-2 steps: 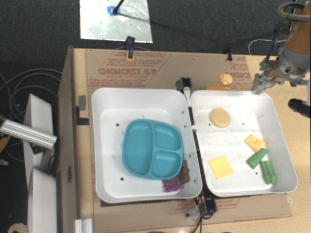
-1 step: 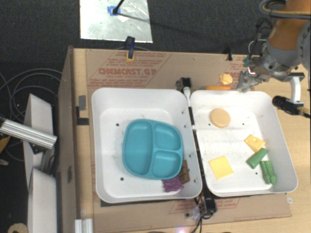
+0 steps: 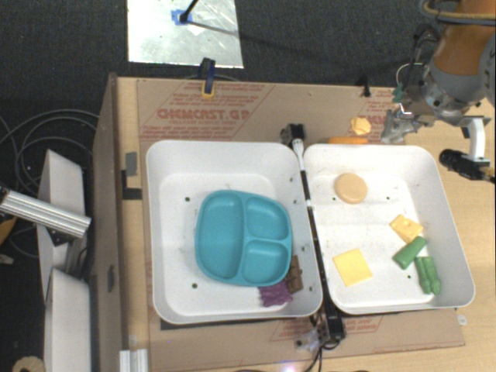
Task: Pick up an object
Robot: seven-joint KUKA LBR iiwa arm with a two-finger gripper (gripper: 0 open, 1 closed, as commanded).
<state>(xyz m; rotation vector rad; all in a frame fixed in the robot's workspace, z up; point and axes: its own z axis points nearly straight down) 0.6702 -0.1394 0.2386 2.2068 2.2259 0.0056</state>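
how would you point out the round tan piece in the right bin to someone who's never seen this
Start at the right bin of the two white bins. Near its far edge, by the divider, lies the round tan piece on its own. It is the one disc there; the yellow square and green pieces sit nearer the front.

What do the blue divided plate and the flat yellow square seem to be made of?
The blue divided plate looks like moulded plastic: one even colour, rounded compartments, a soft sheen. The flat yellow square looks like plastic or rubber toy food, perhaps a cheese slice: matte, uniform, thin with crisp edges. The look leaves that open.
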